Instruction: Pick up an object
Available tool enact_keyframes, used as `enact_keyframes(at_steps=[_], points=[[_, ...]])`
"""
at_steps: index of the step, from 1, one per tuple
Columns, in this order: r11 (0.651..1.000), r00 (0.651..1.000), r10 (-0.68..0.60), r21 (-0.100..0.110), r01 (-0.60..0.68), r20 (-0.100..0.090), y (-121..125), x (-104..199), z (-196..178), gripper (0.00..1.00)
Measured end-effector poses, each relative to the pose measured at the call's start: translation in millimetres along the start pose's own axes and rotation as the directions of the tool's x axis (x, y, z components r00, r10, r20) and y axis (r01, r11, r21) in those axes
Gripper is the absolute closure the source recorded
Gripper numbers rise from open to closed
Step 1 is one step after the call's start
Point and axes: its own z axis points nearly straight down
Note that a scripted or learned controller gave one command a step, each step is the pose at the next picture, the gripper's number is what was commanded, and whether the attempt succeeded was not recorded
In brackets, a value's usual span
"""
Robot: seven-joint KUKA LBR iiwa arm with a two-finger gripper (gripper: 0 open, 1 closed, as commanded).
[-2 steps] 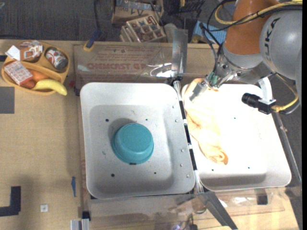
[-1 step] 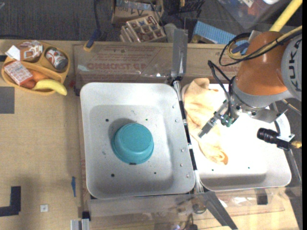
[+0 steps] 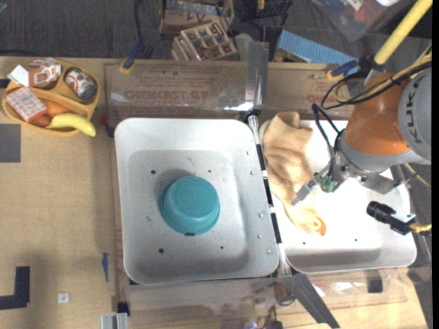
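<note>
A crumpled tan cloth point(image 3: 288, 157) lies along the left side of the right bin point(image 3: 357, 242), with a small orange patch point(image 3: 319, 226) at its lower end. My gripper point(image 3: 309, 189) hangs low over the cloth's lower right part, pointing down and to the left, its tip at or on the fabric. The arm's orange band point(image 3: 374, 118) sits above it at the right. A teal bowl point(image 3: 191, 204) rests upside down in the middle of the left bin point(image 3: 137, 142).
A black cylindrical part point(image 3: 384, 214) juts over the right bin's right side. A yellow tray point(image 3: 14, 108) with a banana point(image 3: 72, 123) and food packs stands at the far left. Boxes and cables crowd the space behind the bins.
</note>
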Motion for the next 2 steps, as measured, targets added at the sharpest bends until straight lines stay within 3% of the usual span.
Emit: enact_keyframes(at_steps=[1, 2], points=[[0.997, 0.997, 0.080, -0.007, -0.080, 0.004, -68.0, 32.0, 22.8, 0.00], [0.996, 0.996, 0.088, -0.013, -0.087, 0.009, -68.5, 28.9, 11.8, 1.00]])
